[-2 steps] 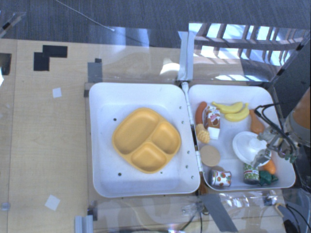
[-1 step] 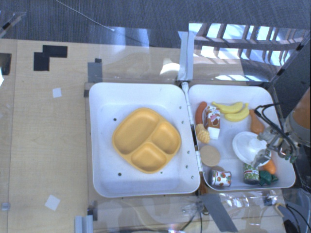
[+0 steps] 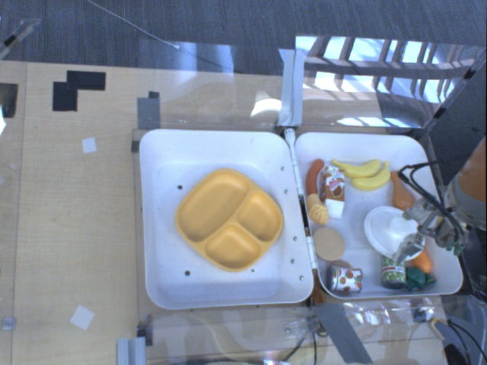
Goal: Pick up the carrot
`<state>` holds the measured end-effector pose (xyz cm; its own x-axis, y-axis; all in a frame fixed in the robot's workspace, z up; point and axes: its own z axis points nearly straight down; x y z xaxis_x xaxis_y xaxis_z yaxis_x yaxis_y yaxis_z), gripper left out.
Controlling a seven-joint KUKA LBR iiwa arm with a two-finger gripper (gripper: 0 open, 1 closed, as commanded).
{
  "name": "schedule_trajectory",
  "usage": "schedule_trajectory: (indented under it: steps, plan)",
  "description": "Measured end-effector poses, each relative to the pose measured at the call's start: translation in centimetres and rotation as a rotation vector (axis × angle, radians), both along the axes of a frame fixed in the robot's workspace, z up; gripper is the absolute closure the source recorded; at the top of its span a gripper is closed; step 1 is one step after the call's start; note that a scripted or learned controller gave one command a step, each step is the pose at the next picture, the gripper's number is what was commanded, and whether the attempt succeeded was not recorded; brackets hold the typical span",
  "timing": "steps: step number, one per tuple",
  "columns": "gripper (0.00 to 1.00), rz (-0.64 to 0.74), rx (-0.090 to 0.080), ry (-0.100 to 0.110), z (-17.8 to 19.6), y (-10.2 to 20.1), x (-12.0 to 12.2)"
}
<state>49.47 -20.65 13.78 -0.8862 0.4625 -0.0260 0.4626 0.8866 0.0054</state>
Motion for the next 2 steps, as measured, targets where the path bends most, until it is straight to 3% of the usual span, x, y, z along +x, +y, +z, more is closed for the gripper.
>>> schedule_trajectory:
  steps: [2]
  plan:
    - [0.0,0.0,0.0,0.0,0.0,0.0,0.0]
